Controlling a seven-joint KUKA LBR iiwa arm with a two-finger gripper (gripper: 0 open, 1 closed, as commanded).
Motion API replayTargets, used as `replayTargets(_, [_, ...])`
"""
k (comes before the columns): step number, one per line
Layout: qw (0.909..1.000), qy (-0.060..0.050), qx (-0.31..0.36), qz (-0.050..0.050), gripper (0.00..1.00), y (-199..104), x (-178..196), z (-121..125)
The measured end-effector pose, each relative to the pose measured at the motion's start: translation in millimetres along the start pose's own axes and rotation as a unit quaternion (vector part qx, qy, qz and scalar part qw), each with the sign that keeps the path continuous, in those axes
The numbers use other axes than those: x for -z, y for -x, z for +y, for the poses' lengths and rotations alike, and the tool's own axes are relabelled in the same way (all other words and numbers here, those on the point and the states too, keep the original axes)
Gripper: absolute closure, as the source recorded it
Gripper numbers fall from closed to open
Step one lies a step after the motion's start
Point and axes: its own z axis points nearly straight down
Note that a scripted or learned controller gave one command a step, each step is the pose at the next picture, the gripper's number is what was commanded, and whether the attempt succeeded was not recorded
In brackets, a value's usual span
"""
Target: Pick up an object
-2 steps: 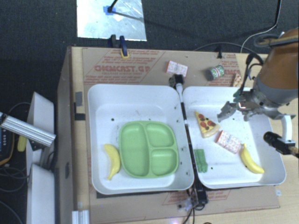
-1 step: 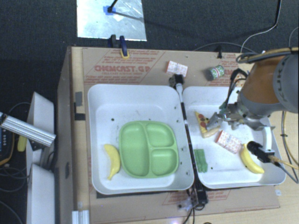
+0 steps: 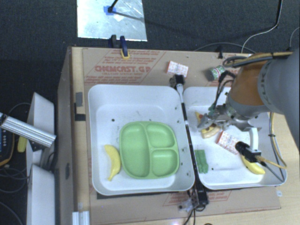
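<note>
My gripper [image 3: 206, 122] is low in the right bin [image 3: 225, 179], near that bin's left wall. Directly below it in the view lies a small yellow and white object [image 3: 209, 132], touching or nearly touching the gripper; I cannot see whether it is held. A red and white packet [image 3: 227, 142] lies just to the right of it. A green block [image 3: 200, 161] rests by the bin's left wall towards the front. A yellow piece [image 3: 253, 167] lies at the front right.
The left bin [image 3: 108, 97] holds a green divided plate [image 3: 150, 149] and a yellow banana [image 3: 112, 162] at the plate's left. On the bench behind the bins lie a small red and white packet [image 3: 177, 69] and a green and white can [image 3: 217, 72].
</note>
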Motion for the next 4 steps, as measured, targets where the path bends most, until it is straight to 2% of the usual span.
replayTargets(1, [1.0,0.0,-0.001,0.0,0.0,7,-6,-16])
replayTargets(2, [1.0,0.003,0.001,-0.001,0.0,56,-4,84])
replayTargets(3, [1.0,0.003,0.0,0.0,0.0,22,-3,46])
replayTargets(4, [1.0,0.005,-0.001,-0.001,0.0,2,-2,15])
